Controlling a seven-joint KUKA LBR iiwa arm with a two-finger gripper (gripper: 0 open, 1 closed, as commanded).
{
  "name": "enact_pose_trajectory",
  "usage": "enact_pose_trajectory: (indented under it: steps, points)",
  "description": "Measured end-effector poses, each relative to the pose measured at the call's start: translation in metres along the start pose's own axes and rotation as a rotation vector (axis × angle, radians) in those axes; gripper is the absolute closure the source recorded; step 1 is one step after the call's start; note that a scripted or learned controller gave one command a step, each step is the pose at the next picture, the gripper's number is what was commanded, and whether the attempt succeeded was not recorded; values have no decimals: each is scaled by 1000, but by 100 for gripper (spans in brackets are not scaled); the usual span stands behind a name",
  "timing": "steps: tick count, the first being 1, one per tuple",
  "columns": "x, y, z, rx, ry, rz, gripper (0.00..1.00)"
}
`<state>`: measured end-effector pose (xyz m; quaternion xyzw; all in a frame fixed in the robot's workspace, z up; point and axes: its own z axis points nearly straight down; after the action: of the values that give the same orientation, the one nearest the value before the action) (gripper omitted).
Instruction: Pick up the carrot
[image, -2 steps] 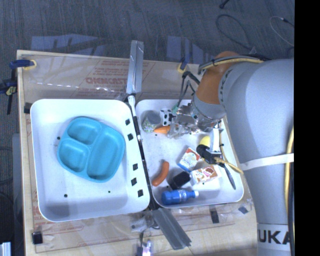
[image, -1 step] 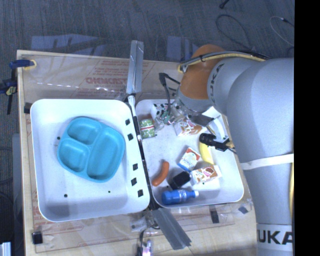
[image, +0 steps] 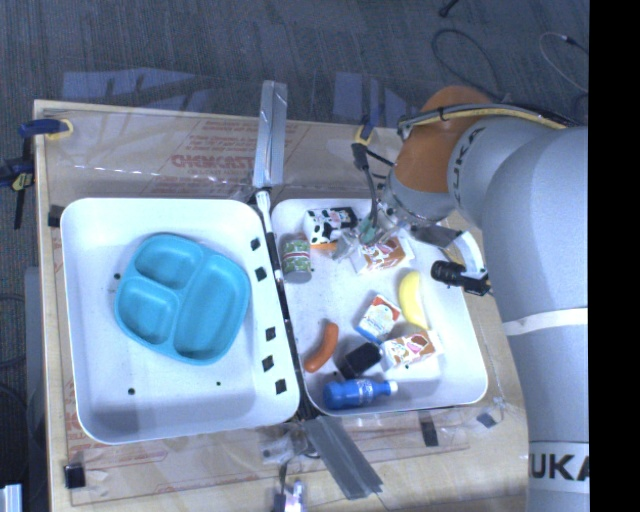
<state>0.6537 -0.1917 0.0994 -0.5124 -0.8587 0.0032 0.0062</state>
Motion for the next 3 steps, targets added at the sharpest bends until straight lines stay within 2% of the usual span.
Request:
enact_pose_trajectory:
  steps: [1,2,3]
  points:
    - [74,23,-74,-11,-9,-117,100]
    - [74,22,-74,-10,-9,-117,0]
    - [48,8,-30,-21,-18,-176,0]
